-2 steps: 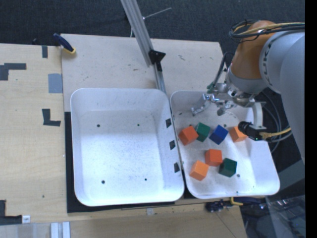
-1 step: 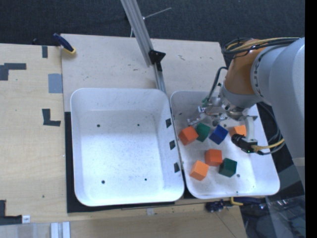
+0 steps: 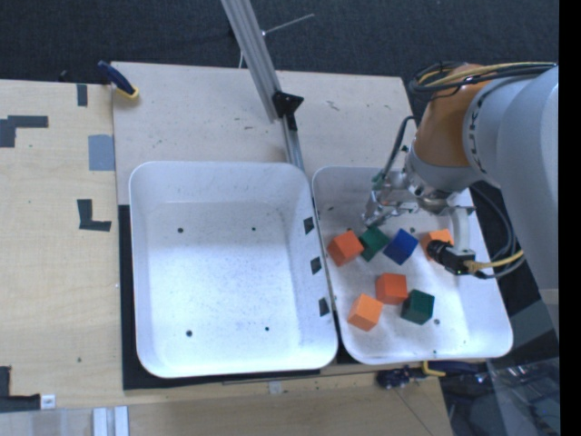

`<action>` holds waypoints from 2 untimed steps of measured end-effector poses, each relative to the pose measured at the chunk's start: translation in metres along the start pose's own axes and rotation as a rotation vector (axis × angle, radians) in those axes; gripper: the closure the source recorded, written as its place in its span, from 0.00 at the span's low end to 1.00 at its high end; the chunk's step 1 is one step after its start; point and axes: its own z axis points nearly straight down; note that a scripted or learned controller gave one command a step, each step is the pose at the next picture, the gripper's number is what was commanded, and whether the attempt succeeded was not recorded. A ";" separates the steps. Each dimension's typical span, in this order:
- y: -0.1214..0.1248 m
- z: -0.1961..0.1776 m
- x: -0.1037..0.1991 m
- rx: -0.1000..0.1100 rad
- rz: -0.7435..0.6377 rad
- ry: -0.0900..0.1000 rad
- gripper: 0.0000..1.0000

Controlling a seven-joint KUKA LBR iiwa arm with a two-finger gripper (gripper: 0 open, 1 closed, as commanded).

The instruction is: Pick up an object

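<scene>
Near rim of right bin [image 3: 454, 352] | blocks clustered mid-bin | gripper [image 3: 388, 209] low over green block [image 3: 374, 242], finger state unreadable | advice: centre on one block, avoid orange block [image 3: 344, 247] touching it.

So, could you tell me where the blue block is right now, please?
The blue block lies in the right-hand bin, in its upper half, just right of a green block and just below the gripper.
</scene>
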 end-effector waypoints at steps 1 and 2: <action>0.002 -0.063 -0.001 -0.008 0.002 -0.001 1.00; 0.003 -0.096 -0.001 -0.006 0.002 -0.001 1.00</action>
